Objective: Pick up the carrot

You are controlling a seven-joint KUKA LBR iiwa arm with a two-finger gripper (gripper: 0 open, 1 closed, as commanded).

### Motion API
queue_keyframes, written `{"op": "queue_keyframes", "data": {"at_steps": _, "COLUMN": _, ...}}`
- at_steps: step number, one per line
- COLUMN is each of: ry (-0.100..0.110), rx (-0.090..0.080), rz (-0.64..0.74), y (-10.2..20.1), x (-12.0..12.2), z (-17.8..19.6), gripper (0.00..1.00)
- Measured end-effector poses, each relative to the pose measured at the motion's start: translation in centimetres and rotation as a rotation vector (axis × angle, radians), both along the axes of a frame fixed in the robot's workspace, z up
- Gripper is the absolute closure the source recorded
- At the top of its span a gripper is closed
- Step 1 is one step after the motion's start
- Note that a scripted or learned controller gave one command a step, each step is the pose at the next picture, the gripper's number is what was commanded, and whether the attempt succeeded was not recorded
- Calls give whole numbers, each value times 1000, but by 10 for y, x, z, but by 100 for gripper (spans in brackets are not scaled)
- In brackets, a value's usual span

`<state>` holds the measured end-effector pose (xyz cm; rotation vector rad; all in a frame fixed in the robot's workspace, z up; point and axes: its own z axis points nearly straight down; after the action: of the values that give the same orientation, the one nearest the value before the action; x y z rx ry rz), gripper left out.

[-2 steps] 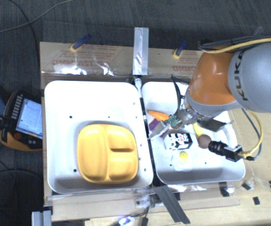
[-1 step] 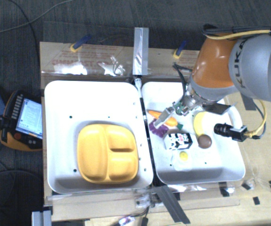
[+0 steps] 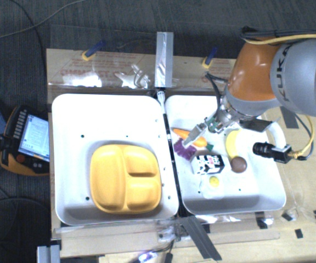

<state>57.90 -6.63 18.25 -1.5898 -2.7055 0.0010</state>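
The carrot (image 3: 181, 132) is an orange piece lying in the right bin (image 3: 257, 199), near its left wall. My gripper (image 3: 193, 138) reaches down from the right and sits right over the carrot's middle, hiding part of it. More orange shows on the gripper's far side. Whether the carrot is gripped cannot be made out.
Purple grapes (image 3: 184, 150) lie just below the carrot. A black-and-white carton (image 3: 208, 164), a banana (image 3: 232, 144), a brown round item (image 3: 238, 164) and a small yellow piece (image 3: 214, 181) share the right bin. A yellow divided tray (image 3: 126, 177) sits in the left bin (image 3: 70, 147).
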Motion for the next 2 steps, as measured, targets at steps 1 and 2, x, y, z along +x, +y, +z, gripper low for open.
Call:
{"op": "queue_keyframes", "data": {"at_steps": 1, "ry": 1, "rx": -2, "rz": 44, "y": -58, "x": 14, "z": -71, "gripper": 0}}
{"op": "queue_keyframes", "data": {"at_steps": 2, "ry": -13, "rx": -5, "rz": 74, "y": -45, "x": 27, "z": -90, "gripper": 0}}
